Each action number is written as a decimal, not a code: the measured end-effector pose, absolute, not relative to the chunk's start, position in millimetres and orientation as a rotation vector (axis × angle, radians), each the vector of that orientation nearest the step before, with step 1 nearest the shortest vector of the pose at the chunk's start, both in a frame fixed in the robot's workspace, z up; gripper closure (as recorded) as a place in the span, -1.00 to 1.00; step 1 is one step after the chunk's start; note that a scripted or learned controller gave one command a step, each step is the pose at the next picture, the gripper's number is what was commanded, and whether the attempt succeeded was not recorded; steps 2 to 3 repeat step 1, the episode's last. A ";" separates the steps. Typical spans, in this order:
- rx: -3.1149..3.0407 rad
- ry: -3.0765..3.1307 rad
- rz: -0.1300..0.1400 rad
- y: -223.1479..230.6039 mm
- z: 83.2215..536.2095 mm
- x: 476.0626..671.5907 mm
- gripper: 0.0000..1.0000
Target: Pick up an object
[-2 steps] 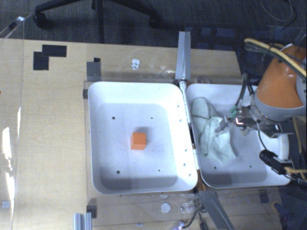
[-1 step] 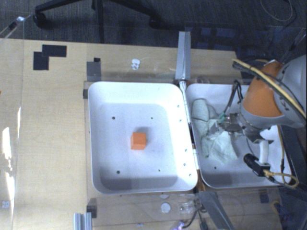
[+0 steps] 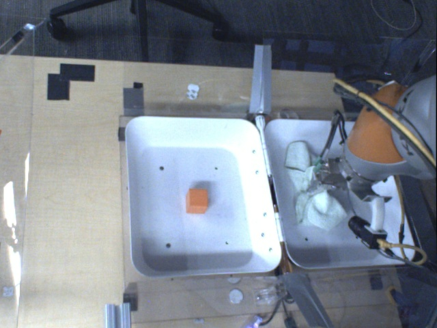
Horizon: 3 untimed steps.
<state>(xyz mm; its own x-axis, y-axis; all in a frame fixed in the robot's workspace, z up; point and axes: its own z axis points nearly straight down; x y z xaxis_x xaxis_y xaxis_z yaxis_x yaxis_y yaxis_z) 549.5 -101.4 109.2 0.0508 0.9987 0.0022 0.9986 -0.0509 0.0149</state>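
Camera view: arm reaching low into right bin (image 3: 300, 258), gripper (image 3: 326, 176) hovering among pale crumpled objects (image 3: 315, 207), likely seeking grasp. Finger state: cannot tell. Orange cube (image 3: 197, 201) sitting alone in left bin (image 3: 147, 251), well apart.

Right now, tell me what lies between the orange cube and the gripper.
In the camera view, bare white floor of the left bin, then the bins' adjoining rims, separate the orange cube from the gripper.

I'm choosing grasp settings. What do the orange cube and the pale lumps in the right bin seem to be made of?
Orange cube: probably foam or matte plastic, with flat faces and no glare. Pale lumps: likely soft cloth or crumpled plastic, since they look wrinkled and shapeless. The view is too coarse to be sure.
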 end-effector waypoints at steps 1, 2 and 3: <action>2.387 2.039 0.003 -60.5 185.0 593.9 1.00; 2.387 2.039 0.003 -60.5 185.0 593.9 1.00; 2.387 2.039 0.003 -60.5 185.0 593.9 1.00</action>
